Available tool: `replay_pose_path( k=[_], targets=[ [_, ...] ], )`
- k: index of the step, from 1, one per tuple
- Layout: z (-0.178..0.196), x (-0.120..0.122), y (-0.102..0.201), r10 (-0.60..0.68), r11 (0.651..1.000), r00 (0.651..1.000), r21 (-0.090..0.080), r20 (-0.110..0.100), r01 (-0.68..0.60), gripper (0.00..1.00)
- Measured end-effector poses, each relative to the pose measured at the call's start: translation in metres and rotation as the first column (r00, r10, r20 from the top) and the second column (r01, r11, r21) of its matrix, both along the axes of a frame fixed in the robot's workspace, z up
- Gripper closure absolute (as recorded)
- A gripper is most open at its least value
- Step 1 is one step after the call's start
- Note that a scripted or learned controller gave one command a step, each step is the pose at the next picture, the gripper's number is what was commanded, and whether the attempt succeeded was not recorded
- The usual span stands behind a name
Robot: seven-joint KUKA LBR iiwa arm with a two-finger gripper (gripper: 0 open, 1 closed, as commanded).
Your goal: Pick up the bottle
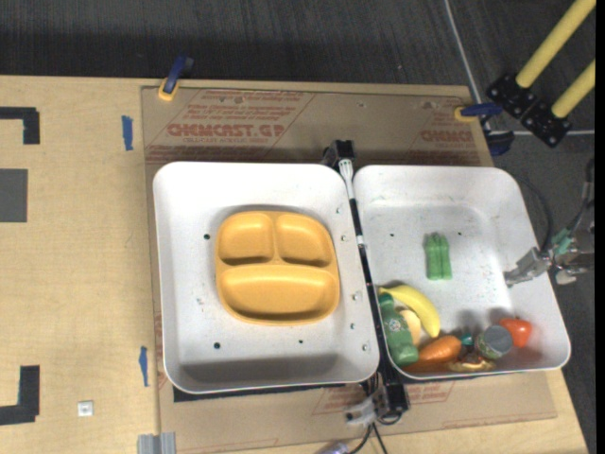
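Bottle (398, 330) lies in the right bin's (492, 189) near corner, well apart from the gripper (526, 269).

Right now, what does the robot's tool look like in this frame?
At the view's right edge, the tool is a small pale grey metal piece with a teal-green part behind it and a thin dark cable curving above it. It is too small to tell more.

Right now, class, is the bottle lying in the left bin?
No, the bottle lies in the right bin, beside the banana.
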State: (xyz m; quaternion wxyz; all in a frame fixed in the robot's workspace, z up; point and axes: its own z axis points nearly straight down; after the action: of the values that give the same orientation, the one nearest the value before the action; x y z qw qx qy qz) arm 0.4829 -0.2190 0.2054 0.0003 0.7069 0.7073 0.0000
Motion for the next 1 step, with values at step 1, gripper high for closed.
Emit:
replay_pose_path(
  k=[1],
  targets=[
    [-0.0545,0.0355,0.0669,-0.087,0.996,0.996,0.002,-0.003,0.087,0.00]
  ],
)
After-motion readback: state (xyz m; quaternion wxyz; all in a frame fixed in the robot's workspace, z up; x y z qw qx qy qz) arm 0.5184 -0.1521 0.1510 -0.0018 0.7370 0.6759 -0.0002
